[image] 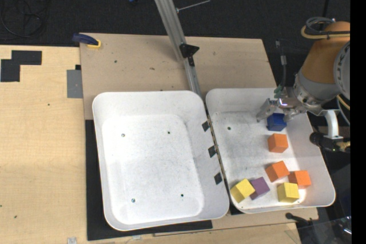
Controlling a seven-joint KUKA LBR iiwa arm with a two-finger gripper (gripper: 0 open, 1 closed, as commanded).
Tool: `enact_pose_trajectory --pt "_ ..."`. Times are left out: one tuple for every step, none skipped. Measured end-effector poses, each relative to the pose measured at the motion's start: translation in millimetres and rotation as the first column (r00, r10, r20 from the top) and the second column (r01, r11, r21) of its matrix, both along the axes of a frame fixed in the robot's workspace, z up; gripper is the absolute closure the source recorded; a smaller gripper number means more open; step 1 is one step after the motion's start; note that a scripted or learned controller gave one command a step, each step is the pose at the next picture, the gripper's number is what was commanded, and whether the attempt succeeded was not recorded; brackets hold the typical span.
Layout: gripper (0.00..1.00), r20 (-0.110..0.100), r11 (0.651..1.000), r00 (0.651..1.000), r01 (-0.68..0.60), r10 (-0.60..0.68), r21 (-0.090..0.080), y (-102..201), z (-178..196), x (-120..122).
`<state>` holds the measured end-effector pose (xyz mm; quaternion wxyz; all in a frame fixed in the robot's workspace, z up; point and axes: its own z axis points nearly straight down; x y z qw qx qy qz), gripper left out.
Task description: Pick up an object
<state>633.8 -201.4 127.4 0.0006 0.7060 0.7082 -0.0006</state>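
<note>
Gripper (278, 110) over the blue cube (277, 122) in the right bin (240, 140)
The cube sits between its spread fingers, which look released; orange cube (278, 143) lies just below

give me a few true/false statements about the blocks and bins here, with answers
1. All the blocks lie in the right bin. True.
2. The pincer is over the left bin. False: it is at the right bin's far side, just above the blue block.
3. There are three orange blocks. True.
4. The purple block sits alone, far from the others. False: it touches a yellow block.
5. There are two blue blocks. False: one.
</note>
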Motion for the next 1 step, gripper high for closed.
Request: enact_pose_trajectory --pt "0.0 0.02 1.0 1.0 0.001 -0.001 -0.005 -2.2 -6.5 5.7"
